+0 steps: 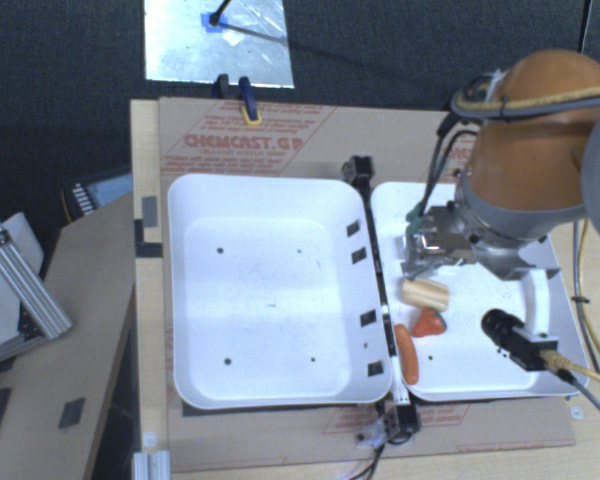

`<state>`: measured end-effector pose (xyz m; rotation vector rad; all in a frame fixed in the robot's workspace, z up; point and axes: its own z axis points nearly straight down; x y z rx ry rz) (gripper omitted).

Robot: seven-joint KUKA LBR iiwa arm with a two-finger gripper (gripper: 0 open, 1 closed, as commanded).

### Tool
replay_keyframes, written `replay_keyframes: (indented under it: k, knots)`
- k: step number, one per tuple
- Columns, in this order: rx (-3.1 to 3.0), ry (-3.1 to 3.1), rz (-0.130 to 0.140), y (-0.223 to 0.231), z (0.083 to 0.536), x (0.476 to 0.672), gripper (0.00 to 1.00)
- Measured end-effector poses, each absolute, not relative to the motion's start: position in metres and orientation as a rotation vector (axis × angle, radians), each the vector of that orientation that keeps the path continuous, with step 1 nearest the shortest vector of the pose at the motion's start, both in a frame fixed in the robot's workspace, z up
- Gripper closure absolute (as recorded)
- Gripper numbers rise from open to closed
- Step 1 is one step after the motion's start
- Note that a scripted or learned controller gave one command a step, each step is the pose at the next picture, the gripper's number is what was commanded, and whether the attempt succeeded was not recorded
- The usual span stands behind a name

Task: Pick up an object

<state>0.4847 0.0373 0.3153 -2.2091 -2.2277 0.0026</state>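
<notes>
Nearest the camera, in the right bin, a carrot lies lengthwise, tight against the wall shared with the left bin. Just beyond it sits a small red piece, touching or nearly touching the carrot's far end. Next comes a pale tan roll lying on its side across the bin, just beside the red piece.

The gripper hangs directly over the roll's far edge, close above it. Whether it is wide or narrow I cannot tell, because the wrist and its own metal body hide the tips. Nothing can be seen held in it.

The roll looks the likeliest target. It is probably a light toy, stiff or slightly spongy, and not fragile. Its round side may let it roll away, so the best hold would be across its short width at mid-length, closing squarely. The carrot would be harder to take, as the wall leaves little room on that side. The red piece is small and crowded by its neighbours.

Farther back, the bins rest on cardboard, and a sheet of foil lies beyond it.
</notes>
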Motion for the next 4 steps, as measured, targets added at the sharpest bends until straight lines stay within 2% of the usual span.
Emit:
replay_keyframes:
  k: [1,2,3,4]
  knots:
    - [-2.213,-2.237,-0.016,0.091,0.396,0.502,1.0]
    - [-2.214,-2.237,-0.024,0.144,0.511,0.486,1.0]
    - [-2.208,-2.236,-0.011,0.231,0.536,0.503,1.0]
    - [-2.211,-2.233,-0.008,0.226,0.546,0.503,1.0]
